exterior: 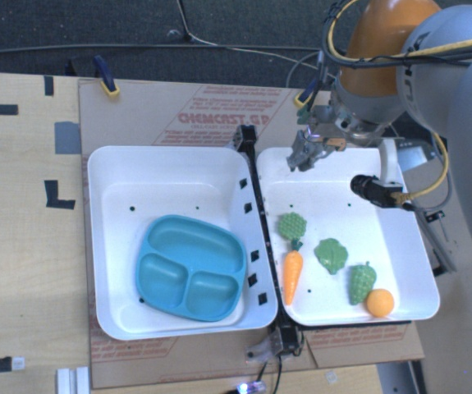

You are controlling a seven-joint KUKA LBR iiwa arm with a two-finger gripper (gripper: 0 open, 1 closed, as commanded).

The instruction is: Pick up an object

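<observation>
Hovering over the far-left corner of the right bin (400,220), the gripper (305,156) hangs off a grey arm (449,64) with a glossy orange band (383,19); cannot tell whether the fingers are apart or together, nothing seen between them. Right bin is smooth white plastic, shallow, rounded corners. Toy food lies in its near half: knobbly green broccoli (292,226) by the left wall, smooth tapered orange carrot (291,276) with green top just below it, leafy green lettuce piece (332,255) mid-bin, bumpy green grape bunch (362,283) to its right, touching a round orange (379,303) at the near-right corner. All well apart from the gripper. Left bin (121,179) same white plastic, holds a glossy blue plate (190,267) with three compartments, rounded shape. Black clips join the bins along the middle. Both sit on a flat cardboard sheet (203,113) with red print, reads roughly "CHEMCAST GP", rest too small. Table (22,220) is pale wood-look with black tape marks. Blue-yellow clamp (104,76) at the cardboard's far-left corner. Black cables across the dark floor beyond.
</observation>
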